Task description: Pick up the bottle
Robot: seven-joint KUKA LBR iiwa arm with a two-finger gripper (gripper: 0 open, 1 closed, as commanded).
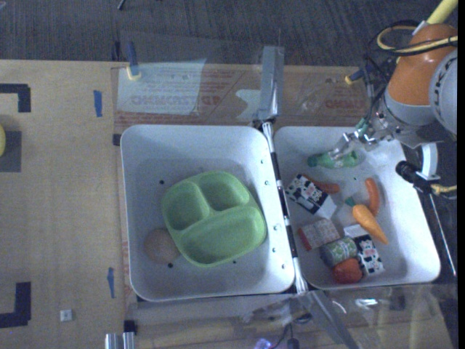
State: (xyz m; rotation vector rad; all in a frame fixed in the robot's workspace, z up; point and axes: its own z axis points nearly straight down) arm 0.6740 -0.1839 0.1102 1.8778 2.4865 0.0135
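Note:
The bottle (pixel 333 159), green and partly clear, lies on its side near the back of the right bin (pixel 429 257), its length running left to right. My gripper (pixel 359 138) hangs at the bottle's right end, just above and touching or nearly touching it. The arm's grey wrist and orange band (pixel 421 64) come in from the upper right.
In the right bin lie a black-and-white carton (pixel 309 193), two orange carrots (pixel 369 222), a pink packet (pixel 320 233), a green can (pixel 338 251), a red fruit (pixel 347 270) and a second carton (pixel 369 255). The left bin (pixel 145 158) holds a green divided plate (pixel 213 217) and a tan ball (pixel 160 246).

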